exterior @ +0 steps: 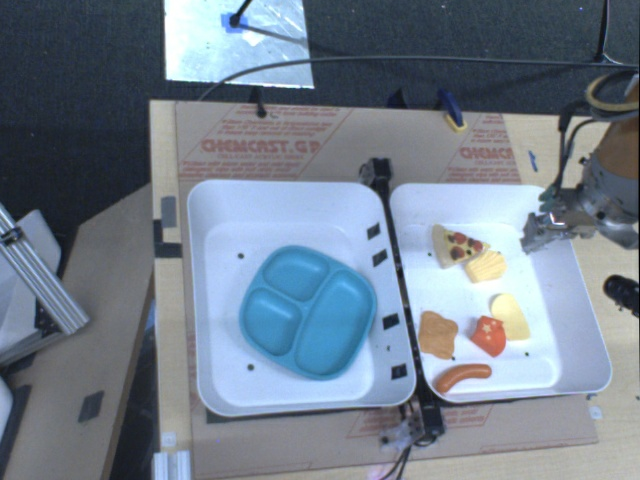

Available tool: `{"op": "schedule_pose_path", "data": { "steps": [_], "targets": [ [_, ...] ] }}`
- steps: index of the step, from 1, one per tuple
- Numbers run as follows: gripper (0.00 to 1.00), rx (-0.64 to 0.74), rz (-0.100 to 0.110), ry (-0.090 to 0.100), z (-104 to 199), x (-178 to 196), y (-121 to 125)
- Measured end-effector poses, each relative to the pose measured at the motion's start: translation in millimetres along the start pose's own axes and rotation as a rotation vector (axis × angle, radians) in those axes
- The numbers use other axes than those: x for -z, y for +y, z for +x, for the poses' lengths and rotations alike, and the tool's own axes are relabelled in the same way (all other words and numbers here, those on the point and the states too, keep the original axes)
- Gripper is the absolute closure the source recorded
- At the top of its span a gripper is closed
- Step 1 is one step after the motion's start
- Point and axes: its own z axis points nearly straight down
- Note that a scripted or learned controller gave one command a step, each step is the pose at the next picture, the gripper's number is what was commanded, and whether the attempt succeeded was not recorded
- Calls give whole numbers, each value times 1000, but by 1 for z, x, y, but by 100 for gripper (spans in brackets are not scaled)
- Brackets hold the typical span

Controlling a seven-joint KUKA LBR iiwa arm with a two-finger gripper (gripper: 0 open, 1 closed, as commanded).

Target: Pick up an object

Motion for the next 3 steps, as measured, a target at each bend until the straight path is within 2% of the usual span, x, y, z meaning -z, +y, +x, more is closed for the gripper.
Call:
{"op": "schedule_pose_path", "data": {
  "steps": [1,3],
  "targets": [
    [100,1,3,1,0,24,1],
    [100,6,4,3,102,30,25]
  ]
}}
